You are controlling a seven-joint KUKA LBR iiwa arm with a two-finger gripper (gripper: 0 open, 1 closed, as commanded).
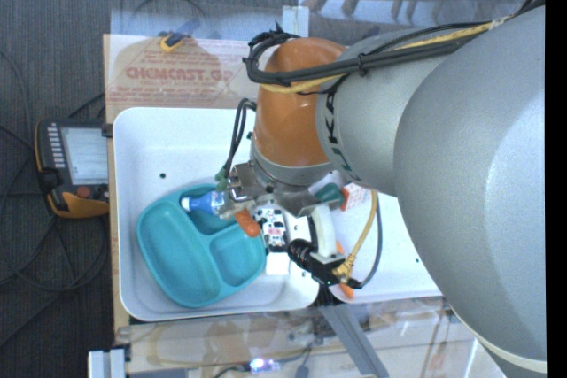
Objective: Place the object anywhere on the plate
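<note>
- Camera view: the grey arm (pixel 443 146) reaches in from the right and covers much of the right bin (pixel 412 266); its orange band (pixel 292 102) sits above the wrist, over the left bin (pixel 159 137).
- The tool (pixel 232 206) is down low at the upper right edge of the teal plate (pixel 199 252), which has divided compartments and lies in the lower part of the left bin.
- A small blue object (pixel 202 204) with a white end sits at the plate's top edge, just beside the tool's tip. It looks to be touching or resting on the plate's rim, but I cannot tell whether it lies fully inside a compartment.
- Whether the tool is spread or closed cannot be told from here: the wrist body and cables hide it.
- A small orange piece (pixel 249 226) shows just below the wrist, over the plate's right side; what it belongs to is unclear.
- Outside the bins, a handheld pendant (pixel 73 164) lies on the floor to the left, and a cardboard sheet (pixel 168 75) with red lettering lies behind the left bin on the bench.
</note>
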